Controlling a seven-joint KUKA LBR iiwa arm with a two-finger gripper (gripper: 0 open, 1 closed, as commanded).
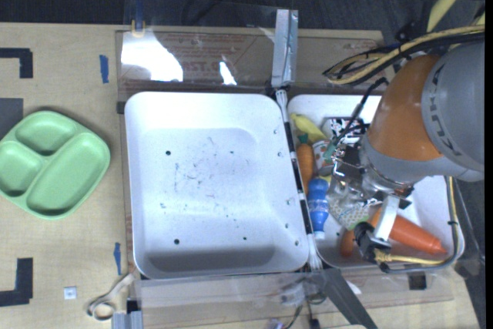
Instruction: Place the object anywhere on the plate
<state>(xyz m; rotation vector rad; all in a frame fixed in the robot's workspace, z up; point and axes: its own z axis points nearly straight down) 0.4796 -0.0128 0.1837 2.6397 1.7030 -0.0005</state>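
Just beside the tool [362, 231], grip state unclear, an orange carrot [412, 235].

Scissors [106, 303] on bench near left bin [208, 181]; blue tape [103, 68].

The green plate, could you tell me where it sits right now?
The green plate sits at the camera view's far left on the bench, left of the left bin.

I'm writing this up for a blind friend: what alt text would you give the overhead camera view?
A grey robot arm with an orange band reaches from the right into the right white bin, which holds an orange carrot, a blue bottle and a banana. The left white bin sits beside it, and a green divided plate lies far left.
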